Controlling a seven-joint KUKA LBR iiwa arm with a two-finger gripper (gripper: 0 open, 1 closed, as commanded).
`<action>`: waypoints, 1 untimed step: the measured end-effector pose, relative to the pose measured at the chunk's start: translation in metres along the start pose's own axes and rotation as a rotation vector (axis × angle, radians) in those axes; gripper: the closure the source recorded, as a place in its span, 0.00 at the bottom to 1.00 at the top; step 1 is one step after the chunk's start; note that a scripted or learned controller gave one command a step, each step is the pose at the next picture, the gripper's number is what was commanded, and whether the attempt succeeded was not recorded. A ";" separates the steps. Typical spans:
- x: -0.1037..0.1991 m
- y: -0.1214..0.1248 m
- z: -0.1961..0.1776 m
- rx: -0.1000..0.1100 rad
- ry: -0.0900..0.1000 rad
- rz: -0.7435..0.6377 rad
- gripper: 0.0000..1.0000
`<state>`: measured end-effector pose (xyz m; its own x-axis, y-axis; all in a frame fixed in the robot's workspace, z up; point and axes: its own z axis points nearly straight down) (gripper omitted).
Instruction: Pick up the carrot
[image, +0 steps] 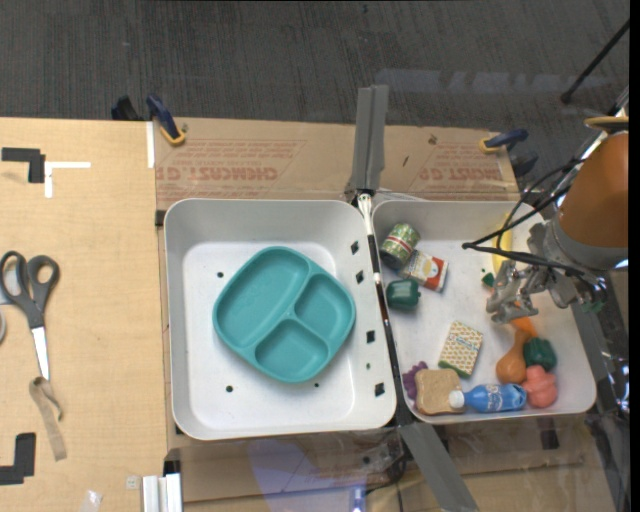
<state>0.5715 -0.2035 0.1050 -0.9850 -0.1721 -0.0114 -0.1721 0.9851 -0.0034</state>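
While the scissors (30, 290) lie on the counter (90, 400) at far left, the left bin (180, 400) carries a teal tray (285, 313) and the right bin (430, 215) carries the clutter. From left to right in that bin lie a can (400, 241), a green block (403, 293), a red-and-white carton (430, 270), a cracker (461, 348), a bread slice (432, 390), a bottle (490, 399) and the carrot (514, 357). The gripper (508, 297) hangs just above and left of the carrot's upper end; whether its fingers are spread or closed cannot be told.

Orientation: the carrot lies near the bin's right wall, its long axis running from lower left to upper right, fat rounded end toward the bottle, and its upper end beside a green piece (540, 352) that may be its top.

Risk: a pink toy (541, 386), the green piece and the bottle crowd the carrot, so a descent slightly off could close on a neighbour or push the carrot aside; the rounded body may also roll out of a grasp across its axis.
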 end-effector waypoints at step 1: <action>0.007 0.019 -0.139 -0.002 0.005 0.049 1.00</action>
<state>0.5597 -0.1859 0.2443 -0.9923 -0.1240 -0.0062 -0.1240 0.9923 -0.0012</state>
